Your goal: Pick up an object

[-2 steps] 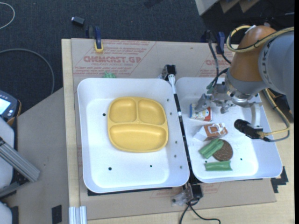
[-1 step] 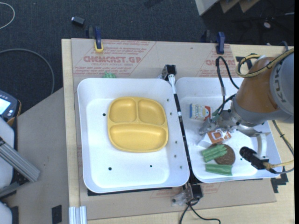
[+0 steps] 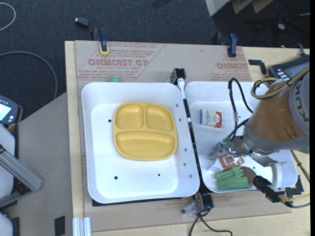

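Surface: cardboard-topped bench, red print on it, two blue clamps at the far edge.
Left bin: shallow white tray, dark dots on its floor.
Yellow plate: three-section divided plate, lies flat near the middle of left bin, a bit toward the far side.
Right bin: shallow white tray, touches left bin along the shared edge.
Small carton: white box with blue and orange print, far-left part of right bin, apart from the other things.
Green object: ridged green piece, near edge of right bin, just beside the claw.
Orange-white item: small, partly hidden under the claw, between claw and green object.
Arm: grey with orange band, reaches in from the right, over right bin.
Claw: low over right bin near its middle, metal tips point left; open or closed cannot tell, nothing seen between fingers.
Cable: black, loops from the arm across right bin.
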Controlling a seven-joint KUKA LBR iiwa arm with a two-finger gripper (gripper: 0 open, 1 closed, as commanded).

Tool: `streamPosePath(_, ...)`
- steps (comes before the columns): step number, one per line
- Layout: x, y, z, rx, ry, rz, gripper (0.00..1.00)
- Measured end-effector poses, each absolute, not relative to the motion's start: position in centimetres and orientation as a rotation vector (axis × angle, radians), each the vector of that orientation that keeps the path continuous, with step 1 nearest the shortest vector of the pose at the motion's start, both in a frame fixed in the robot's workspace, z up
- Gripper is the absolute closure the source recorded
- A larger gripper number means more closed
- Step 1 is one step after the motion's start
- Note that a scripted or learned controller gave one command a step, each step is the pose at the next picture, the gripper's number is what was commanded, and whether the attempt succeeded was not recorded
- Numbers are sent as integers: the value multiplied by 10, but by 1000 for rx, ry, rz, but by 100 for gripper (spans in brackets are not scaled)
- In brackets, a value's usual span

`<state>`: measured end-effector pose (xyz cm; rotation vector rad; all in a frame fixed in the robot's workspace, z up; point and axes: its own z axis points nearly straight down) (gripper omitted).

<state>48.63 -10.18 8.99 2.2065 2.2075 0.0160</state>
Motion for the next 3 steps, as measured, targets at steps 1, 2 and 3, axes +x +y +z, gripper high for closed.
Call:
streamPosePath(1,485,-103,99,2209,2202,13,100)
streamPosePath(2,510,-28,183,2228,2215,-3,100)
streamPosePath(3,489,33,233,2224,2218,-1,100)
